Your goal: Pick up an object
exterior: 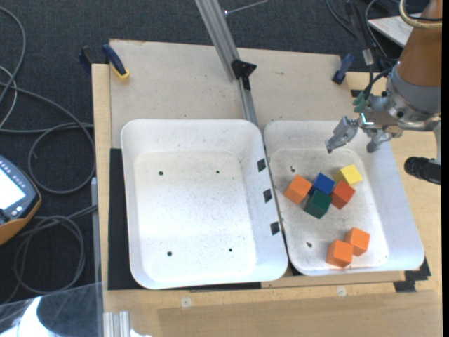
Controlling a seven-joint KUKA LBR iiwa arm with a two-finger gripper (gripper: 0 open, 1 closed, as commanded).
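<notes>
The pale wooden bench [175, 76] carries two shallow white plastic bins side by side. The left bin [140, 209] has only dark specks on its floor, while the right bin [400, 223] holds all the small coloured cubes. A slanted grey metal rail [221, 30] crosses the upper middle of the scene and ends at a black bracket between the bins.

The grey arm with its orange band [421, 55] enters from the upper right, and its two-finger gripper [359, 137] hangs over the far end of the right bin. The two grey fingers stand spread apart with bare bin floor visible between them; they grip nothing.

The candidates for picking lie below and apart from the gripper. A tight cluster sits mid-bin: an orange cube [299, 189], a blue cube [323, 183], a dark green cube [318, 203], a red-orange cube [342, 194] and a yellow cube [351, 175], most touching a neighbour. Nearer the front wall, two more orange cubes [348, 247] rest against each other.

By my judgement the task is barely begun: no cube is lifted or enclosed, so descent, closing and lifting all remain.

The upper arm is cut off by the frame's top right corner. How high the fingertips are above the bin floor is hard to judge from this slanted view, and which cube is targeted cannot be told.
</notes>
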